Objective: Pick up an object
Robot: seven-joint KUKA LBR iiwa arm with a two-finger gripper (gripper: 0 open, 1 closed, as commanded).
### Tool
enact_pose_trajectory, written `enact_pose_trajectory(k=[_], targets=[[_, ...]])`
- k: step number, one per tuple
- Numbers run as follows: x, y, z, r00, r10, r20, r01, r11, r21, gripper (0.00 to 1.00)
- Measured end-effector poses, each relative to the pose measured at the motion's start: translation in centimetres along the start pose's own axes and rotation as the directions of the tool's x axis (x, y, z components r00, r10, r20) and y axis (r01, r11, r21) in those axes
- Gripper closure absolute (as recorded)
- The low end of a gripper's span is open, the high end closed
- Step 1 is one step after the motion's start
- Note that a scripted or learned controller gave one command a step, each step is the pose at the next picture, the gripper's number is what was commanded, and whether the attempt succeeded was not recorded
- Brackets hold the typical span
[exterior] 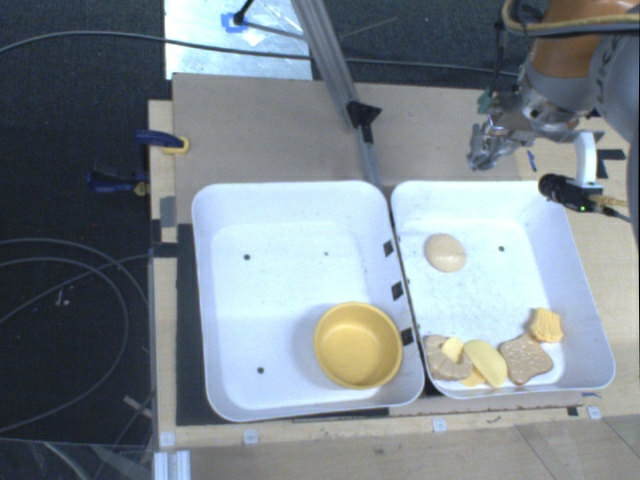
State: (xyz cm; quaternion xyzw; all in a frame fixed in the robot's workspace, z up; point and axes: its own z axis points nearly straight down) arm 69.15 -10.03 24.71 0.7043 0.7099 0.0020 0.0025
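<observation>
**Above the right bin's far edge, the gripper hangs with nothing in it**

Beyond the far rim of the right bin (575, 258), the gripper (487, 151) hovers over the bare bench; I can't tell how its fingers stand. Inside that bin a pale bun-shaped piece (445, 252) lies near the middle. Along the near wall sit a round cracker (443, 360), a yellow banana-like piece (485, 361), a toast slice (525, 359) and a small yellow chunk (546, 325). A yellow bowl (357, 344) rests in the left bin (240, 238).
</observation>
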Motion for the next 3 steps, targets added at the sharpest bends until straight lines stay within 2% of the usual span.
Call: enact_pose_trajectory(k=[2,3], targets=[[10.1,-4.7,-1.3,1.000,-0.003,-0.003,0.003,1.000,0.006,1.00],[14.9,-7.7,0.1,1.000,-0.002,-0.003,0.002,1.000,0.008,1.00]])
